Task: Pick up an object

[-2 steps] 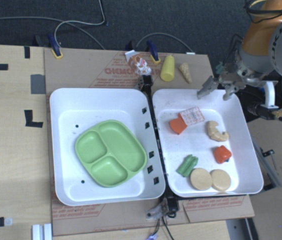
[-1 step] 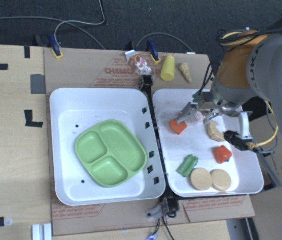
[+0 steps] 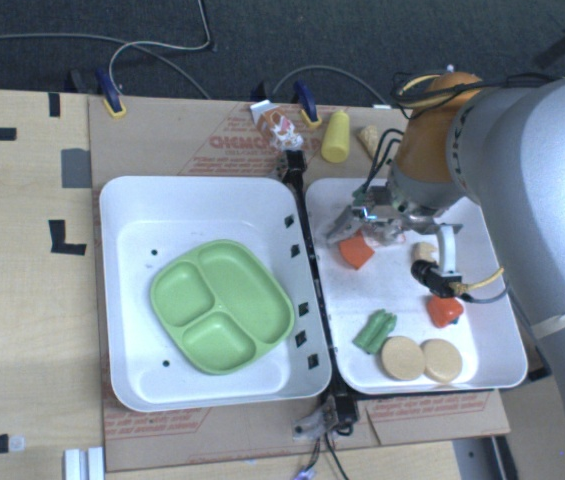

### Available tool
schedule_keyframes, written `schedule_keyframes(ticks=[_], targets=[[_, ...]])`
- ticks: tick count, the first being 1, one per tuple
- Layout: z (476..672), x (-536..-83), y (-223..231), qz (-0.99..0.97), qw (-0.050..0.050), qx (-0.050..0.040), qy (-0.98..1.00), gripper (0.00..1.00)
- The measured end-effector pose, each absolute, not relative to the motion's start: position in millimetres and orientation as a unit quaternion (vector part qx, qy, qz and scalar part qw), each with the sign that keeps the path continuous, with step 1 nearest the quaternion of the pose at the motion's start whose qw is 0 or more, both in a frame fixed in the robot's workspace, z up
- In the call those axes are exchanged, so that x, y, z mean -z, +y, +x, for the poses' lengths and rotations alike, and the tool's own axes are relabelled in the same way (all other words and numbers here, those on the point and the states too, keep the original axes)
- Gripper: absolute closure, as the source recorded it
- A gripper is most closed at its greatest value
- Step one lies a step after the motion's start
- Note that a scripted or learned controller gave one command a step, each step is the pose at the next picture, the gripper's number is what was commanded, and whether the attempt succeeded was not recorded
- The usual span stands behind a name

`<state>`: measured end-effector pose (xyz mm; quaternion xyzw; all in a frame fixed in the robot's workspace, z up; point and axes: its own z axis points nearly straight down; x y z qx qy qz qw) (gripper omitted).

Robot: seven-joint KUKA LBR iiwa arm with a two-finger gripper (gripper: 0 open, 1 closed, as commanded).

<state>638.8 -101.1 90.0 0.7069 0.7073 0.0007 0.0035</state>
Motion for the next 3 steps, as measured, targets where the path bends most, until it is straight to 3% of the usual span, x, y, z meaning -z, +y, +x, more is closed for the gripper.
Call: schedule_keyframes(ticks=[1, 2, 3], targets=[[640.9, -102, -103, 0.707, 0.009, -0.0023, 0.707, 1.00], [641.3, -102, -102, 0.706, 0.009, -0.0030, 0.708, 0.00], [614.0, -86, -99, 0.707, 0.001, 0.0001, 0.707, 0.00]])
